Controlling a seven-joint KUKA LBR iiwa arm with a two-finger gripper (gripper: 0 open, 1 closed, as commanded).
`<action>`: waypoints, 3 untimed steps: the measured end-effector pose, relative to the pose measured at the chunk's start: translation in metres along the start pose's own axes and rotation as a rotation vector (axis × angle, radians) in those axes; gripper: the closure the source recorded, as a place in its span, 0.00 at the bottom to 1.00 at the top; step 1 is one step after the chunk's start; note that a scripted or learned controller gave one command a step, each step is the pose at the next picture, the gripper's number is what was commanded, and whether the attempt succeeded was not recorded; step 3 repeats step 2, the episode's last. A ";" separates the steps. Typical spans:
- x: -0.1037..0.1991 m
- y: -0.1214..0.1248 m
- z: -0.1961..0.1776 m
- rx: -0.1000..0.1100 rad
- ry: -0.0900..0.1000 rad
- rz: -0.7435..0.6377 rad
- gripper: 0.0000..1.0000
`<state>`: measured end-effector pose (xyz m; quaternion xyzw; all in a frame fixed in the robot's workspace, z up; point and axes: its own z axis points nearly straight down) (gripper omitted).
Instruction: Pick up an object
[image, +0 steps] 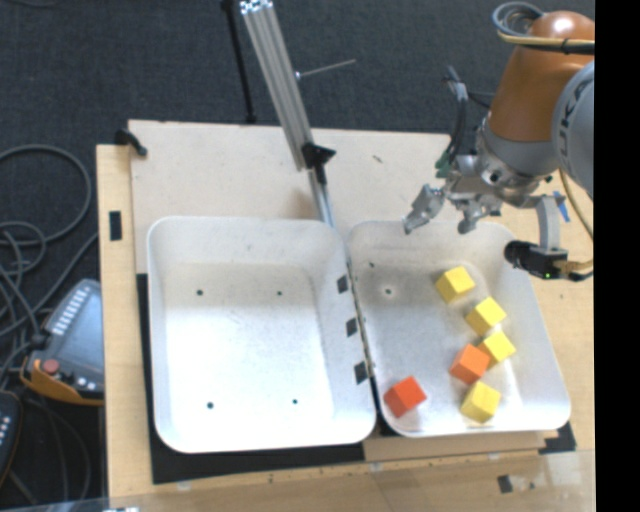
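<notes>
The claw (442, 213) hangs above the far edge of the right bin (530, 415), its two fingers spread apart with nothing between them. It sits high, not yet down among the blocks, so the step in hand looks like choosing a target and lining up before the descent.

All the candidates lie in the right bin. A yellow block (455, 283) rests nearest the claw, toward the bin's far side and well apart from the rest. Along the bin's right side a tight run forms: a second yellow block (487, 315), a third yellow block (499, 346), an orange block (469, 364) touching or just beside it, and a fourth yellow block (481, 402) near the bin's near edge. A red-orange block (405, 396) sits alone by the near-left corner, close to the wall shared with the left bin (160, 240).

The far yellow block seems the best pick: it is nearest and has bare floor on all sides, so both fingers can pass down without nudging a neighbour. The claw should centre over it, turn so the fingers face two flat sides rather than corners, then drop straight. The clustered blocks risk a finger landing on top of one; the red-orange block risks a finger striking the bin wall.
</notes>
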<state>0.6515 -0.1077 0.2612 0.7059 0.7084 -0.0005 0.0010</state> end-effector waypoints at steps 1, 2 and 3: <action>-0.071 -0.002 0.141 -0.009 -0.005 0.006 0.00; -0.077 -0.005 0.147 -0.002 0.000 0.001 0.00; -0.077 -0.005 0.147 -0.002 0.000 0.001 0.00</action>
